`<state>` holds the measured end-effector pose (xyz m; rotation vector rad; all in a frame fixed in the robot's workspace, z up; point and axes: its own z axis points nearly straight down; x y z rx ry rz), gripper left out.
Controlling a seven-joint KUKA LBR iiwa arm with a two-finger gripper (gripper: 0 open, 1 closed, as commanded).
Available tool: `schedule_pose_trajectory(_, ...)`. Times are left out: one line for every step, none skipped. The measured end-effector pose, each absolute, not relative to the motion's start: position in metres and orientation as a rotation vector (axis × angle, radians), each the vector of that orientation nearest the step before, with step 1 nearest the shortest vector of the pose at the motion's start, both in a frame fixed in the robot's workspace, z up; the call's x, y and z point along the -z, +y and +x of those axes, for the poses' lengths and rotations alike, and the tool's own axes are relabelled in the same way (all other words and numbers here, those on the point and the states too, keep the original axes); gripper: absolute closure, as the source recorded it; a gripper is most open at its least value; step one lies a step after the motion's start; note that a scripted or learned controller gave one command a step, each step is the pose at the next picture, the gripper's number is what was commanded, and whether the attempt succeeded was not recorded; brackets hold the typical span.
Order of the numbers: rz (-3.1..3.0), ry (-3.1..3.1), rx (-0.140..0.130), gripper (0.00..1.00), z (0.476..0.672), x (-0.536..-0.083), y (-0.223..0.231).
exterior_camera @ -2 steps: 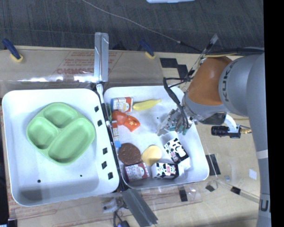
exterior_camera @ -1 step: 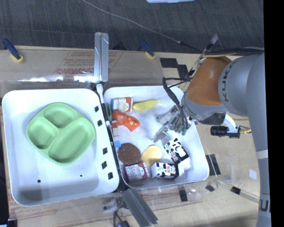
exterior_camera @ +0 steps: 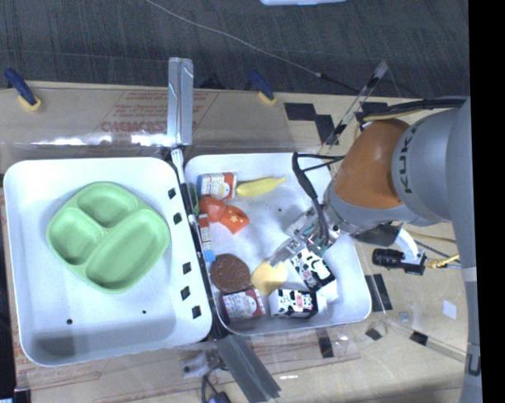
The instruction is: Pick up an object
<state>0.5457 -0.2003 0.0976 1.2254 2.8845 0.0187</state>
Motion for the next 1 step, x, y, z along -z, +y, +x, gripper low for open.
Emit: schedule_pose_trajectory(1.244,2.881,-0.002,0.00,0.5071,-0.0934,-0.1993)
